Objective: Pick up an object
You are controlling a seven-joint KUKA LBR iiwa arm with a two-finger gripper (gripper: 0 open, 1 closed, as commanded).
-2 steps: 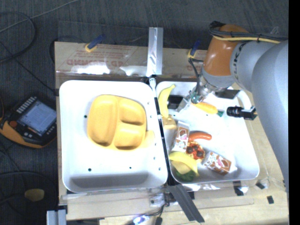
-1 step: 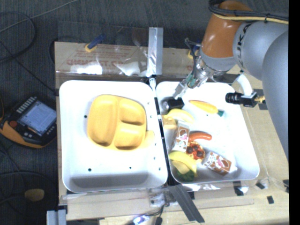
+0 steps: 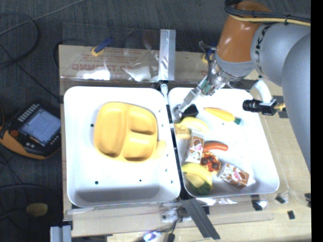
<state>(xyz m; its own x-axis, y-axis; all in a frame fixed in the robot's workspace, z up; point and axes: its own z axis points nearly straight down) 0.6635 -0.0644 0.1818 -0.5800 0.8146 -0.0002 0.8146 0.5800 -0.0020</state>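
Observation:
My gripper (image 3: 182,110) reaches down into the far left corner of the right bin (image 3: 262,150), its tip just above a pale yellow piece (image 3: 193,125) by the bin's left wall. To its right lies a yellow corn-like toy with a green end (image 3: 220,114). Nearer the front are a printed packet (image 3: 196,148), a red sausage (image 3: 216,146), a dark red cluster (image 3: 210,161), a small brown and white box (image 3: 235,175) and a yellow and green fruit (image 3: 198,177). I see nothing held in the gripper.
The left bin (image 3: 81,180) holds a yellow divided tray (image 3: 126,130). A raised wall (image 3: 171,135) separates the two bins. Crumpled clear plastic (image 3: 121,67) lies behind the bins. A handheld pendant (image 3: 33,130) rests on the floor at left.

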